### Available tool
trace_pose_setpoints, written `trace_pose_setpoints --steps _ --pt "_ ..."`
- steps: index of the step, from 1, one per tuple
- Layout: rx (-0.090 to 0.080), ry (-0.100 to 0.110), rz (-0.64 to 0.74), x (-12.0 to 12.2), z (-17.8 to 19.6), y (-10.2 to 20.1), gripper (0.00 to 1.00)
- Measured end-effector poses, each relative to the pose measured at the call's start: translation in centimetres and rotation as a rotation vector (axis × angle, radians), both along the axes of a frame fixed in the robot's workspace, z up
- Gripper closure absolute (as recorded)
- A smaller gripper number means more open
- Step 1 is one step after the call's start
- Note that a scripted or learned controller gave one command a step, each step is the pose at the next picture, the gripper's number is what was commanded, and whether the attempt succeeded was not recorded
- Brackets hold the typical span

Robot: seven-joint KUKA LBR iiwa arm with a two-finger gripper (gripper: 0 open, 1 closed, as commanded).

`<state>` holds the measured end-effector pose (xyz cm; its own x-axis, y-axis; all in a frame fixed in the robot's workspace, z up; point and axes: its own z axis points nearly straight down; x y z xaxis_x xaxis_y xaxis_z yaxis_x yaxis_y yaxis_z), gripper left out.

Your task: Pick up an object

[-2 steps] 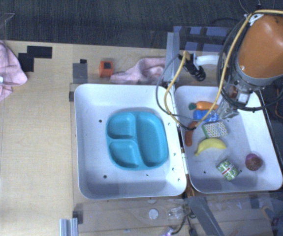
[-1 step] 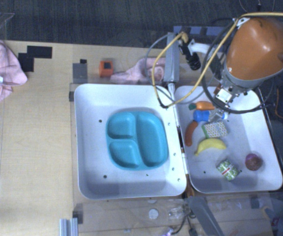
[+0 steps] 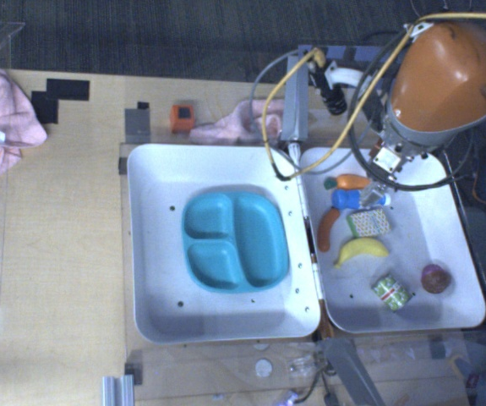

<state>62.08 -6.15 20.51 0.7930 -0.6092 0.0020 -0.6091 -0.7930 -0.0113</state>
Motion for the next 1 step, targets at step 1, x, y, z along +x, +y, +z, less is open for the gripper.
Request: trace_pose_setpoints --steps 1 --pt "-0.007 -0.01 0.455 0.14 9.6 2.75 1.0"
